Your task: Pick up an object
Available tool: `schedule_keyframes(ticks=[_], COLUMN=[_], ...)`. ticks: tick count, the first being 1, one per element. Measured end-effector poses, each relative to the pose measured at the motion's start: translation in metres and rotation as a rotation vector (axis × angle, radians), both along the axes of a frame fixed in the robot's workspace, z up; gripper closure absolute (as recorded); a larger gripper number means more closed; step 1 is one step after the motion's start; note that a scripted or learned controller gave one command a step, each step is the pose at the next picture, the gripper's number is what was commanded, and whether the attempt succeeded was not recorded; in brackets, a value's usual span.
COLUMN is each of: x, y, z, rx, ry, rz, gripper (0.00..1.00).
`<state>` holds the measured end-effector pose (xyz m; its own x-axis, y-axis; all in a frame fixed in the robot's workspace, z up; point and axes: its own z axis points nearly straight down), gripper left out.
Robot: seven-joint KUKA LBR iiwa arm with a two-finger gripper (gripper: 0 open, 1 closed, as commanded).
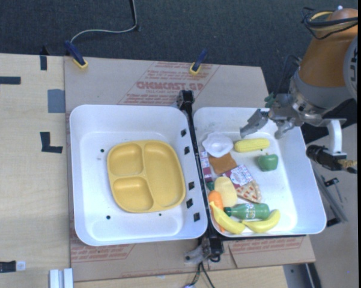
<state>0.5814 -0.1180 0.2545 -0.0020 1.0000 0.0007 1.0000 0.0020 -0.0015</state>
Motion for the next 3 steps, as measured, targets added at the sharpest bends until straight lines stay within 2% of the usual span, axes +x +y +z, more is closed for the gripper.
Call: schedule_keyframes(ticks=[1,2,3], x=[0.004,0.004,0.074], y=[0.001,0.001,0.013], z=[-0.165,-0.156,-0.17], rx=[0.0,0.001,-0.001], ry=[-0.002,-0.002,-0.003], rz=[-0.001,-0.001,-0.001], gripper=[0.0,1.0,1.0])
